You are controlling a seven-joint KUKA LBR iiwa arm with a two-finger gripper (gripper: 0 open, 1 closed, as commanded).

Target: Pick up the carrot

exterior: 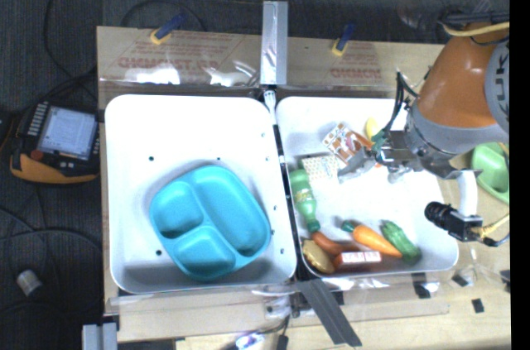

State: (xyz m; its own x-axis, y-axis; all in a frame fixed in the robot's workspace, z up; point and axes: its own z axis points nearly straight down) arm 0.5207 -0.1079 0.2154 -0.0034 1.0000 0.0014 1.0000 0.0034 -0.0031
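The carrot [372, 237], orange with a green top, lies near the front of the right bin [431, 261], between a red sausage [326, 242] and a dark green vegetable [401, 240]. My gripper [377, 161] hangs over the middle of that bin, some way behind the carrot and apart from it. It sits next to a white and orange snack packet [340, 141]. The orange-banded arm [462, 79] comes in from the right and hides the back right of the bin.
A green bottle [304, 200] lies along the right bin's left wall. A red-labelled packet [360, 259] and a brown item [320, 261] sit at the front. A blue divided plate [211, 220] lies in the left bin [132, 133]. A green object [493, 167] sits outside on the right.
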